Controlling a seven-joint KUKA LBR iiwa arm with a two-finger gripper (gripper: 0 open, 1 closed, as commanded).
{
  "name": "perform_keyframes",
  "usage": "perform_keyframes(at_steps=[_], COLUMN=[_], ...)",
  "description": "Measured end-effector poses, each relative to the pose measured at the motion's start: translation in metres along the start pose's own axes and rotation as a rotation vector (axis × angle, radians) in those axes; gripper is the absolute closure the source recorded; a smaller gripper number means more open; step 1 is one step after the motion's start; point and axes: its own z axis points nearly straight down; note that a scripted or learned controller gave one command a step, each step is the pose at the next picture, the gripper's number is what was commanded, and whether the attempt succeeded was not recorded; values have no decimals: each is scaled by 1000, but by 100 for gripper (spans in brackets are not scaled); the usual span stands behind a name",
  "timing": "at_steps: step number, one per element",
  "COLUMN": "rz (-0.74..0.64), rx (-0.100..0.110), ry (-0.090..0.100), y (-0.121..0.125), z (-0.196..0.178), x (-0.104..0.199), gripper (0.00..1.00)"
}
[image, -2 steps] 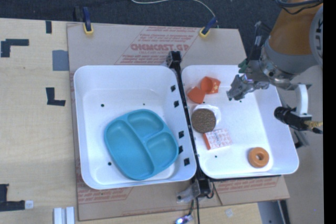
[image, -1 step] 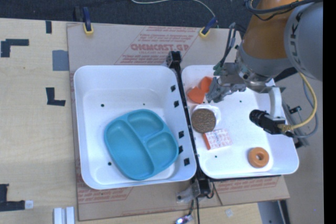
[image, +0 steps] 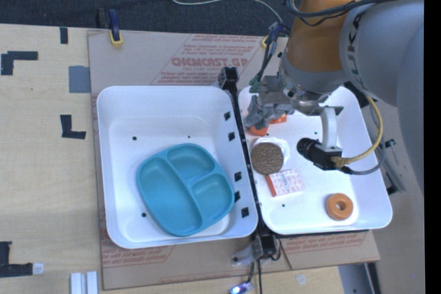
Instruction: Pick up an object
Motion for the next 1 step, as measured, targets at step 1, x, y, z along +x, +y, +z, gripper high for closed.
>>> perform_keyframes(at_steps=[1], rz=[3], rx=[3], ry=[-1], y=[2], z=[18], x=[44], gripper=[100])
